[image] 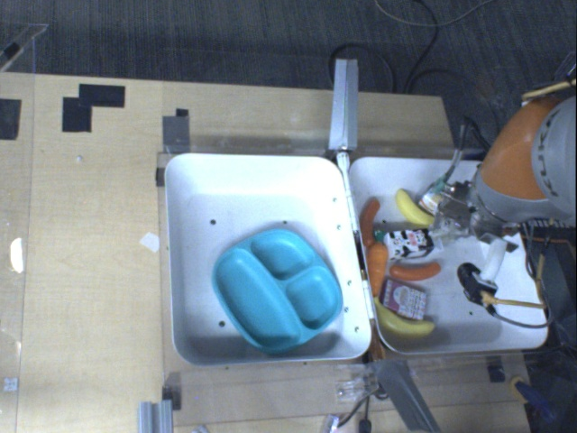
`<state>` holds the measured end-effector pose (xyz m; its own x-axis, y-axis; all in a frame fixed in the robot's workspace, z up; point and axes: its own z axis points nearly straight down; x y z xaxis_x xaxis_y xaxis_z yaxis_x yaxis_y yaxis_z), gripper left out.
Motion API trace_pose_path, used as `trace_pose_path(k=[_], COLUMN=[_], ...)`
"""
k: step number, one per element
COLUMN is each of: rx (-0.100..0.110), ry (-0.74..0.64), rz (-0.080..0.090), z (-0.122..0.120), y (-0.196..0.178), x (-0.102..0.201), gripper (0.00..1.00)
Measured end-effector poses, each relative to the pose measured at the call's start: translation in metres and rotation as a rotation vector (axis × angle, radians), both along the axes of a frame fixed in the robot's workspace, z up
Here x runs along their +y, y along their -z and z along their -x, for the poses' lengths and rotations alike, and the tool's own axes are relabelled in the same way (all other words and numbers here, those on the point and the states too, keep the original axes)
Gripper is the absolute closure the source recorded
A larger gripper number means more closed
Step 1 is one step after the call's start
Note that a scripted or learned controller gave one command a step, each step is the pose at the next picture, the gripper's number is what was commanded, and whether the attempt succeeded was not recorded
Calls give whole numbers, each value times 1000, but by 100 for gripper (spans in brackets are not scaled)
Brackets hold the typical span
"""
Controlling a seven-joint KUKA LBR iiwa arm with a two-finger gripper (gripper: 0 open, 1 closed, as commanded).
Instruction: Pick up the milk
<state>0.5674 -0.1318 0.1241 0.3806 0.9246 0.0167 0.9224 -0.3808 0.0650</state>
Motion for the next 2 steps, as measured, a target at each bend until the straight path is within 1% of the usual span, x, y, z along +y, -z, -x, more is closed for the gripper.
trace_pose_path(k=[1,2], rx=[60,63], ry=[-149,437], rz=[-1,-25], z=[44,78], y=[-166,-89], x=[-30,-16], gripper=[100,100])
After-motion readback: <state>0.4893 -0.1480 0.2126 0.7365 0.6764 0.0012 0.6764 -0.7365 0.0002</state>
